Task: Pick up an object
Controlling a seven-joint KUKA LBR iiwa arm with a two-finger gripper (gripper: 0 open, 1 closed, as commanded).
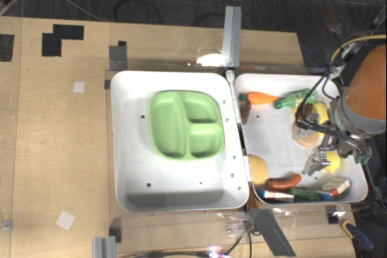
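The fingers (318,164) hung low in the right bin (272,130), seemingly apart, a yellow object (331,160) just beside them

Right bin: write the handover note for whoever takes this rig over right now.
Tool: low in the right bin, over the yellow item by its right side; whether it grips anything is unclear.
Things: carrot and green bottle along the top; sausage and markers along the bottom edge; a yellow ball at the lower left corner.
Left bin: holds the green divided tray.
Done: nothing visibly lifted.
Left: grasp one object and raise it.
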